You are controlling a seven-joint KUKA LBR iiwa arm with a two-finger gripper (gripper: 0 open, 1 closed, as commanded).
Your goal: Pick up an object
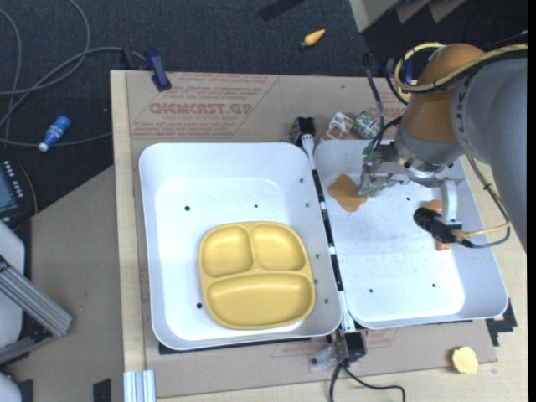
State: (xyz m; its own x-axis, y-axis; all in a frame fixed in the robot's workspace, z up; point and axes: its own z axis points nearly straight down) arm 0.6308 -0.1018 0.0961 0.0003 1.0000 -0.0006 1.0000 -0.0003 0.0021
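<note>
A flat tan-orange piece (344,193) lies in the right bin (402,300), near its left wall. My gripper (369,179) hangs low over that bin, its tip right at the piece's right edge. Whether it touches the piece is unclear. A small orange thing (432,207) lies further right in the same bin, partly hidden by the wrist. The left bin (167,182) holds a yellow divided plate (255,274).
Crumpled wrappers (353,125) rest at the right bin's far edge. A yellow chunk (463,359) sits on the bench in front of the right bin. On the dark floor lie a blue bottle (55,131) and an orange scrap (313,37).
</note>
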